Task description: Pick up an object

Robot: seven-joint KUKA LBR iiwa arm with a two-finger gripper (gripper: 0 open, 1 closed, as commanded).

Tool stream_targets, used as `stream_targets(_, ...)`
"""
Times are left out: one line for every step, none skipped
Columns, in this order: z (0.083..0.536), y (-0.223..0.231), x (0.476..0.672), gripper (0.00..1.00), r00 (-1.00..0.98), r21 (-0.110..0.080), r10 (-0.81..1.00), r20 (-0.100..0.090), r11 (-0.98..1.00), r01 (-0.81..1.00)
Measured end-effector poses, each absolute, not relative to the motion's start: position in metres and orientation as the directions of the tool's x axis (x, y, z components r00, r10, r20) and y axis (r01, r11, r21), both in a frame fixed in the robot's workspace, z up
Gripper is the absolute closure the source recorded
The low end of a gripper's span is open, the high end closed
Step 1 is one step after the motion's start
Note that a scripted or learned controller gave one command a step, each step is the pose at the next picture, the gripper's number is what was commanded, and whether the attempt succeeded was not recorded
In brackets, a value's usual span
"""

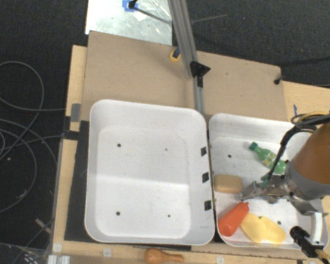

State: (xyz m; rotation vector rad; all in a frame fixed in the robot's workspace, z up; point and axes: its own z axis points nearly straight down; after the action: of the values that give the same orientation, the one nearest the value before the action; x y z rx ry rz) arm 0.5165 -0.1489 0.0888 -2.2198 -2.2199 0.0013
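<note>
Two white bins side by side on the table (131, 69). Left bin (141, 173) bare, right bin (237, 132) has the arm (324, 161) low over its middle. Gripper (253, 191) sits just above the tan block (228, 184) and orange-red object (233, 218); can't tell its opening from here. Yellow object (263, 229) touching the red one. Green bottle (264, 153) behind, partly hidden. Wooden peg (164, 256) outside, front edge.

even overhead light, soft, slightly blurry
</note>
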Motion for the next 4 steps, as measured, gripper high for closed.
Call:
stream_targets(0.101, -0.149, 0.518, 1.00, 0.000, 0.003, 1.000, 0.000, 0.000, 1.000)
stream_targets(0.157, -0.142, 0.514, 1.00, -0.006, 0.007, 1.000, -0.001, 0.006, 1.000)
stream_targets(0.206, -0.151, 0.518, 1.00, -0.005, 0.007, 1.000, -0.003, 0.005, 1.000)
stream_targets(0.270, -0.148, 0.523, 1.00, -0.006, 0.010, 1.000, -0.003, 0.006, 1.000)
